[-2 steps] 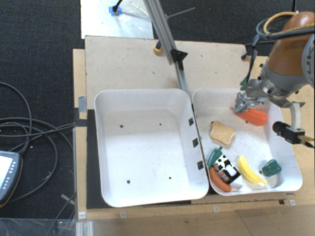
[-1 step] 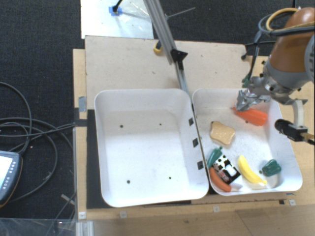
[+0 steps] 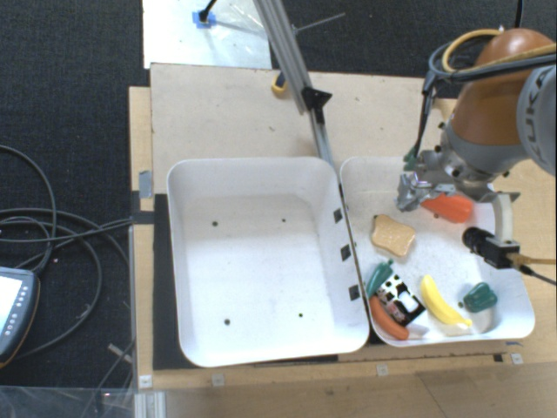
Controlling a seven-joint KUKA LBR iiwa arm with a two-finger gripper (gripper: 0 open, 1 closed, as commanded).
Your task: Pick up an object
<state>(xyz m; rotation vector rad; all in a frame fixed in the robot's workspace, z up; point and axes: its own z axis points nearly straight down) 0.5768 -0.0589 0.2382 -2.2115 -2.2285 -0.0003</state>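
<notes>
Above the right bin (image 3: 520,307), the hand (image 3: 416,192) (grip state unclear) hovers beside an orange object (image 3: 450,206).

The scene is viewed from one fixed camera set above the bench (image 3: 226,111), looking down at a slant. Both white bins are taken in whole: the left bin (image 3: 187,233) is held near the centre, the right bin (image 3: 513,320) beside it toward the right edge. Floor cables (image 3: 52,225) are seen left of the left bin, so the view is fairly wide.
</notes>
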